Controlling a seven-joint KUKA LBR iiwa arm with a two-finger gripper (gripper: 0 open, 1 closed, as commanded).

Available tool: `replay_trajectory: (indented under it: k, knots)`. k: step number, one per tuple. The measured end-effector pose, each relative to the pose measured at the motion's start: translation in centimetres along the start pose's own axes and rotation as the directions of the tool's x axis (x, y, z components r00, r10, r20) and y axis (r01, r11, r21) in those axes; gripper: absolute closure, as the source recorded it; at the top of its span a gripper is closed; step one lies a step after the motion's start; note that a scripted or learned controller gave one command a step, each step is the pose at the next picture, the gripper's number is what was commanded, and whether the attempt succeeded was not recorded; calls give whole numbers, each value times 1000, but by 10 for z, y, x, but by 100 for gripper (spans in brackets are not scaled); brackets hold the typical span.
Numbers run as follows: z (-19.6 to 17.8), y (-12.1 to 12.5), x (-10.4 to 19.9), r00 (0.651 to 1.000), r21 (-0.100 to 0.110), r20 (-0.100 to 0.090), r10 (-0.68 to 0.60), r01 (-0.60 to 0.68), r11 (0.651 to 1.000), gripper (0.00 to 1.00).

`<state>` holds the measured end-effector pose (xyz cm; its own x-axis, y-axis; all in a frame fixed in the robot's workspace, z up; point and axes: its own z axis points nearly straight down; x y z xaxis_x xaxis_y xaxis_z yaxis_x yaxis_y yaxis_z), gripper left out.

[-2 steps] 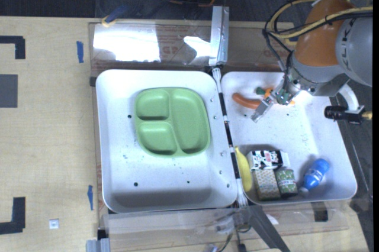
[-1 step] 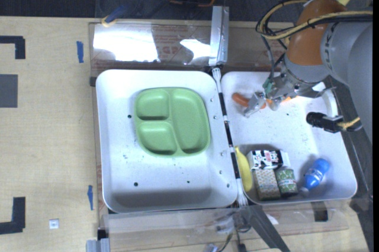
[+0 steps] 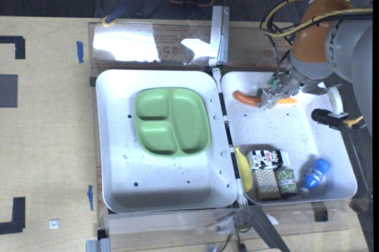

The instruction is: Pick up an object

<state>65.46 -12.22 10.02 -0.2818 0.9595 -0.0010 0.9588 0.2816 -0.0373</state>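
Note:
An orange carrot-shaped toy (image 3: pixel 244 97) lies near the far-left corner of the right bin (image 3: pixel 296 132). My gripper (image 3: pixel 272 96) is down over the middle of it, so the toy's reddish left end and a short orange right end (image 3: pixel 288 100) stick out on either side. The arm's orange band (image 3: pixel 312 44) sits just above and right of the gripper. The toy seems to rest on the bin floor.
Along the right bin's near edge lie a yellow banana (image 3: pixel 243 169), a black-and-white box (image 3: pixel 267 158), a tan packet (image 3: pixel 266 183), a green can (image 3: pixel 286 181) and a blue bottle (image 3: pixel 315 174). A green divided plate (image 3: pixel 172 120) lies in the left bin (image 3: pixel 112 144).

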Motion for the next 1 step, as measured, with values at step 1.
replay_trajectory:
  k: [1]
  knots:
    - [3, -3, 3, 1000, 15, -11, 0, 0, 1000, 0]
